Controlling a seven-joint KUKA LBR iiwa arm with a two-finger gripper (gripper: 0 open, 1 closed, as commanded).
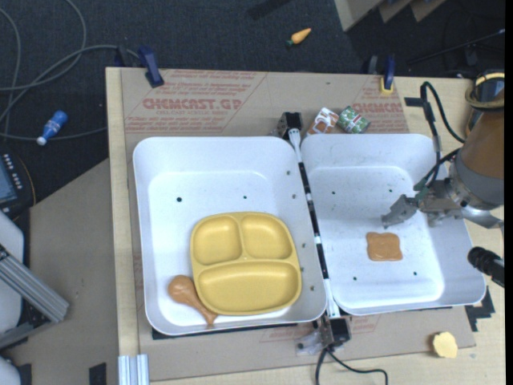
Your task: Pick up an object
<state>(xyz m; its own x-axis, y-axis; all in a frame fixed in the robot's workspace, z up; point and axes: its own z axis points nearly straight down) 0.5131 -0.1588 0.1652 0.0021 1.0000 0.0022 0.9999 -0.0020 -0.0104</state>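
The grey two-finger gripper (pixel 401 209), finger state indeterminable, is hovering beside the flat brown toast-shaped piece (pixel 384 246); centring overhead is advisable.

A bench (pixel 200 95) topped with brown printed board is carrying two shallow white bins side by side, the left bin (pixel 152 215) and the right bin (pixel 425 155) touching along their inner edges. Two blue clamps, one (pixel 149 65) at the far left and one (pixel 388 72) at the far right, are gripping the board's far edge. Small crumpled wrappers (pixel 341 120) are lying on the board just beyond the right bin, and a yellow lump (pixel 444 344) is sitting near the board's near right corner.
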